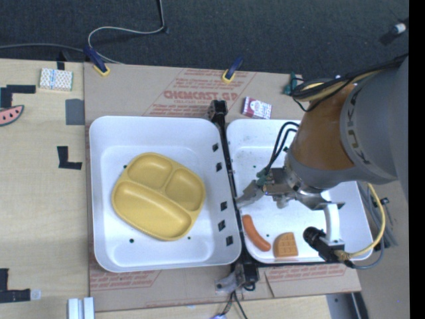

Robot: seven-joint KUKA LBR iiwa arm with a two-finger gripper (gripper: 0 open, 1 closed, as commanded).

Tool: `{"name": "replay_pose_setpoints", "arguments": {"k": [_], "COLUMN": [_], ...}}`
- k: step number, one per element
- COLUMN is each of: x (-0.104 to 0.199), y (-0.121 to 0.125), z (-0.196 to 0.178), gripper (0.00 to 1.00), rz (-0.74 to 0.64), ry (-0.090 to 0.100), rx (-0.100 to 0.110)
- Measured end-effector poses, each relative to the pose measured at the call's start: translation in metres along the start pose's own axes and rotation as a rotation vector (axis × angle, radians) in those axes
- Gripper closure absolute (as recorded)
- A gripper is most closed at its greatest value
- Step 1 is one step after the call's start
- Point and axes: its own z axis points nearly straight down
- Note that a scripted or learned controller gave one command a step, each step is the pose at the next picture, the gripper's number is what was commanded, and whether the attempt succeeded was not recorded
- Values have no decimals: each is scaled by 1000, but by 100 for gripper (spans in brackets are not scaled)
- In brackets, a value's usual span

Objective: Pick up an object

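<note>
A yellow divided plate (158, 195) lies in the left bin (106, 138). In the right bin (255, 141), near its front edge, lie an orange-red hot dog (256, 233) and a tan waffle piece (285, 245). My gripper (255, 190) hangs low over the right bin's left side, just above and behind the hot dog. Its thin fingers (248, 194) point left toward the divider with a small gap and nothing between them. The arm's grey body and orange band cover the bin's middle and right.
A black divider (226, 178) with clips runs between the two bins. A small red and white packet (255, 107) lies on the cardboard behind the right bin. Cables loop at the arm's wrist (282, 138) and down the right side.
</note>
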Motion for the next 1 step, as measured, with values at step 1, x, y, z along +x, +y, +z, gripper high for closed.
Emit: {"name": "replay_pose_setpoints", "arguments": {"k": [1], "x": [-76], "y": [-1], "z": [31], "gripper": [0], "rz": [3], "ry": [-2], "rx": [0]}}
